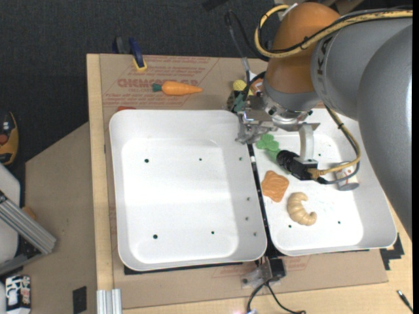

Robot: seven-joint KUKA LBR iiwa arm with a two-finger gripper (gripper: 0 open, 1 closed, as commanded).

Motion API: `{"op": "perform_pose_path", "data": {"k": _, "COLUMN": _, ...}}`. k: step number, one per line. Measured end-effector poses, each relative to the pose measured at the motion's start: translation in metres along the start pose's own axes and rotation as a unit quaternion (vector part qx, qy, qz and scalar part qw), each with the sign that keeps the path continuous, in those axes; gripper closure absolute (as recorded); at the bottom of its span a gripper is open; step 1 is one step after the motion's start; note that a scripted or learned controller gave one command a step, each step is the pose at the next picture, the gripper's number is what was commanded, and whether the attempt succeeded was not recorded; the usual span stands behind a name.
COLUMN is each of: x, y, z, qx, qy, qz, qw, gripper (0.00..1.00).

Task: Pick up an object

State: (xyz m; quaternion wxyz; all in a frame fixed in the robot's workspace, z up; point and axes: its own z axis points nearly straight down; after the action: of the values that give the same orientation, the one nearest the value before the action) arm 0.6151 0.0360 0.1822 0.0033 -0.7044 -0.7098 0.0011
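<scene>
End effector low over the right bin, pick not yet shown

The end effector [275, 133] hangs at the back of the right bin [366, 231], just above a green object [268, 142] — whether it is open or closed I cannot tell. A waffle-like orange piece [275, 186] and a croissant [302, 209] lie free near the middle; a toy carrot [179, 89] rests on the table [105, 97]. Nothing looks lifted yet, so the grasp and the raising seem to remain.
</scene>
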Motion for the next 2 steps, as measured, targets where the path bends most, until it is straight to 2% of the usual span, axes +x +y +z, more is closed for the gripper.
{"op": "perform_pose_path", "data": {"k": 1, "x": -0.068, "y": -0.054, "z": -0.002, "qx": 0.000, "qy": -0.002, "qz": 0.007, "qw": 1.0000, "gripper": 1.00}}
{"op": "perform_pose_path", "data": {"k": 2, "x": -0.136, "y": -0.106, "z": 0.057, "qx": 0.002, "qy": -0.002, "qz": 0.009, "qw": 1.0000, "gripper": 1.00}}
